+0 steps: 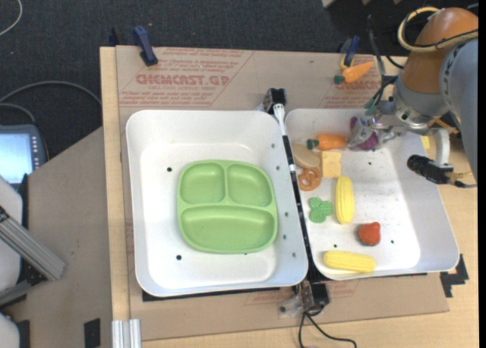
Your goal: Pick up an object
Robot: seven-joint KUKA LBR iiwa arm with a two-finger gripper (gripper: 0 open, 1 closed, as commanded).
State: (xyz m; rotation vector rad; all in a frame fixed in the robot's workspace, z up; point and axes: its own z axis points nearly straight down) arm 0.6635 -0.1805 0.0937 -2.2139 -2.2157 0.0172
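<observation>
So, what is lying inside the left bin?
Inside the left bin lies one green divided plate, flat, with three compartments that hold nothing. A few small dark dots mark the bin floor around it. The floor under the plate is covered.

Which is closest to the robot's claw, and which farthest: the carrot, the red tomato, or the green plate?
From the gripper:
1. Carrot, just beside it in the right bin.
2. Red tomato, nearer the right bin's front.
3. Green plate, in the left bin.

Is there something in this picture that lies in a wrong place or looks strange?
Yes. One orange toy carrot lies on the brown board beyond the right bin, outside both bins, while the other toy foods are inside that bin.
</observation>
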